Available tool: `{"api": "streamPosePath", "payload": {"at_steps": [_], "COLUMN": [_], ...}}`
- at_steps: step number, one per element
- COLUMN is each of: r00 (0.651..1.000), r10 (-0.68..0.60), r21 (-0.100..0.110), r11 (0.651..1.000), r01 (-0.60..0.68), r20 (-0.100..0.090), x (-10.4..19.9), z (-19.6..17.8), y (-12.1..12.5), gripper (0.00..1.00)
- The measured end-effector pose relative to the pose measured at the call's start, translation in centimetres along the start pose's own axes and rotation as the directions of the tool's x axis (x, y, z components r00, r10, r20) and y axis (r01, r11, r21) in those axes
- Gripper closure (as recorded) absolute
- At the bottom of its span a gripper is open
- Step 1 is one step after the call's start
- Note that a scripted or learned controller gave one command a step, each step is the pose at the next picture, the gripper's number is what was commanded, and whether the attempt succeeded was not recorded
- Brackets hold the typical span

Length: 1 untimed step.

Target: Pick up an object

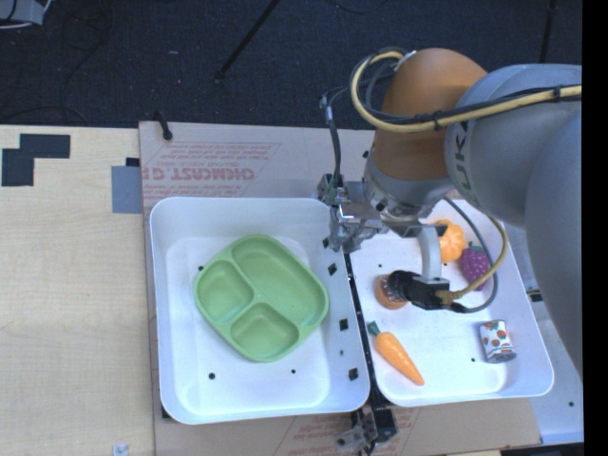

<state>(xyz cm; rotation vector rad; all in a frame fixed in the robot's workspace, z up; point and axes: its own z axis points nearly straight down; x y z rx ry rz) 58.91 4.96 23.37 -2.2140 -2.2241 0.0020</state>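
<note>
Pick not done yet: end effector (344,228) near bin divider, grip state can't tell, carrot (399,356) lying loose in right bin (518,378).

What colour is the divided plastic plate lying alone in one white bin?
The divided plastic plate is light green, best seen in the camera view.

— Where did the camera sit?
— Above the bench (66,302), fixed, looking down at a slant.
— How much did it take in?
— Both bins side by side: the left bin (157,255) near the middle, the right bin (540,373) beside it. The arm (532,141) loomed large at the right, nearer the lens. Dark floor (190,36) lay along the far, top edge.
</note>
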Motion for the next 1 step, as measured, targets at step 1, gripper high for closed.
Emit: {"api": "streamPosePath", "payload": {"at_steps": [1], "r00": [1.0], "r10": [-0.001], "r21": [0.002], "r11": [1.0], "r01": [0.001], "r20": [0.0], "x": [6.18], "z": [0.19], "y": [-1.28], "gripper": [1.0]}}
